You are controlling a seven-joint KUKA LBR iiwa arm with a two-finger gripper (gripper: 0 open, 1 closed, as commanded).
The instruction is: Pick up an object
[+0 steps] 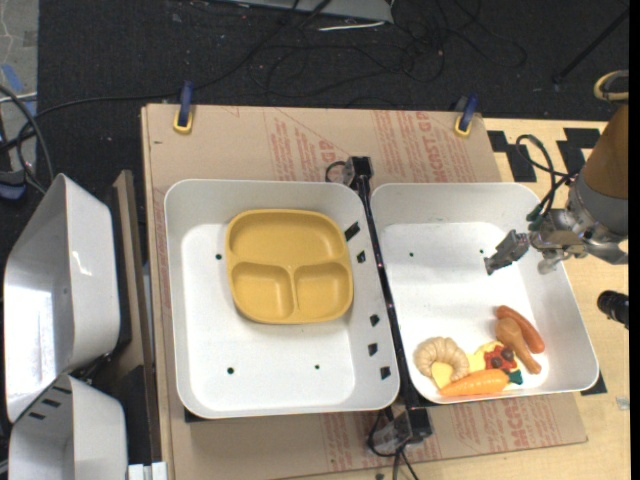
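While the arm (605, 183) is reaching in from the right, its gripper (522, 250) is hovering over the upper part of the right bin (440, 230), above bare white floor and well apart from the toys. One dark finger is pointing left and down toward the bin's middle (whether the fingers are spread or pressed together I cannot tell, and nothing is showing between them). The things to pick are lying heaped in the right bin's near corner: a croissant (441, 353), a carrot (475, 384) touching it just below, two sausages (520, 333) lying slantwise to the right, and a few small coloured pieces (497, 358) sitting between them. In the left bin (190, 268) a yellow tray (290, 265) with three compartments is resting flat toward the far side. Both bins are sitting side by side on the cardboard-covered surface (280, 133).
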